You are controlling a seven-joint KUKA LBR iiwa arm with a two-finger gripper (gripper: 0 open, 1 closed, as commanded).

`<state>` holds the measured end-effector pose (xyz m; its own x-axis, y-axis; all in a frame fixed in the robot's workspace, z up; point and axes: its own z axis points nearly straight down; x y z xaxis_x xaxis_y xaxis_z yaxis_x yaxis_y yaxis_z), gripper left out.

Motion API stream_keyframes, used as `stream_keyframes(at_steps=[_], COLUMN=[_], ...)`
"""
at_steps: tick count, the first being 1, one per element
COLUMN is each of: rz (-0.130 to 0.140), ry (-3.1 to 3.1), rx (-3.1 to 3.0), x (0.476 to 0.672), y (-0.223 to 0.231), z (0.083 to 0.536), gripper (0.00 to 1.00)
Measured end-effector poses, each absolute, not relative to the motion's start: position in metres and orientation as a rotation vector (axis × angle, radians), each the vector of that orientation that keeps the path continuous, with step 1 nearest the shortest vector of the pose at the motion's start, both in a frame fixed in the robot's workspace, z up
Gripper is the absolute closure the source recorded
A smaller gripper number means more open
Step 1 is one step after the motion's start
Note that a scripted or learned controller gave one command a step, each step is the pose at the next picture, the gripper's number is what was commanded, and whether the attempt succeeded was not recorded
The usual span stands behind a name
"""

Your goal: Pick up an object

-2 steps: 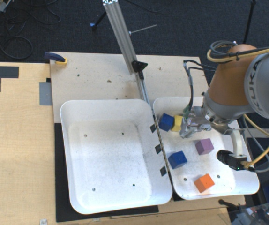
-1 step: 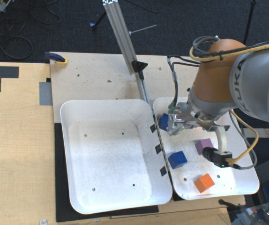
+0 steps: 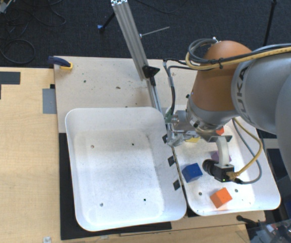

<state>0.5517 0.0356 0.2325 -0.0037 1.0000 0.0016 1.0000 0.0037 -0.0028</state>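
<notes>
"Blue cube (image 3: 191, 172) is what I'd name as the likeliest thing to pick," says the operator. "It sits on the floor of the bin on the view's right (image 3: 267, 199), near the wall beside the other bin (image 3: 110, 186), with nothing touching it."

"And the jaws?" asks the observer.

"They're low over the same bin, close to that wall, beyond the blue cube and apart from it. Whether they're spread or pressed together I cannot tell, because the metal there blurs into the wrist. So I won't claim they pinch anything."

"Why would the arm (image 3: 221, 80) hang over that spot?"

"That's a guess. A yellow piece (image 3: 192, 140) lies just beside the jaws, and a purple piece (image 3: 214, 156) and a red-orange piece (image 3: 219, 130) sit close by, partly under the wrist. The program may be aiming at that cluster. Crowded pieces near a wall look like a poor bet, since a neighbour could get nudged."

"And the orange cube (image 3: 220, 197)?"

"It stands alone near the front rim, well apart from the rest. Those 2 cubes stand free, and their flat faces should suit a 2-sided squeeze."

"Why is everything in 1 bin?"

"Probably it's the supply side, and the other bin takes what gets lifted. The pick itself is not yet done."
</notes>
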Motion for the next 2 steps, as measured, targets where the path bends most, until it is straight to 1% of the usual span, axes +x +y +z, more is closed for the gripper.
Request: stream_keyframes(at_steps=[1,2], rz=[0.003,0.005], ry=[-2.223,-2.223], rx=[-2.214,-2.217], x=[0.5554,0.5554], y=[0.09,0.0883], z=[0.2197,0.2205], gripper=[1.0,0.0])
